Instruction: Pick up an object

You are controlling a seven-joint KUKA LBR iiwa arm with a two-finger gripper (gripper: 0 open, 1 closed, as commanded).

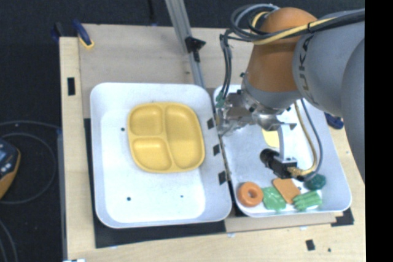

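My gripper [228,116] hangs low over the far left part of the right bin [249,150], close to the rim shared with the left bin. The grey arm and its orange band cover most of that bin's far half. Along the right bin's near edge lie an orange ring [250,193], a light green piece [273,200], an orange-brown block [286,188], a second green piece [307,199] and a dark teal piece [315,181]. None of them touches the gripper. A pale yellow patch [270,127] shows under the wrist, mostly hidden.
The left bin [110,193] holds a yellow divided plate [166,136] in its far half. A slanted metal rail [178,15] runs from the top down to the bins' shared far corner. Wooden bench surrounds both bins.
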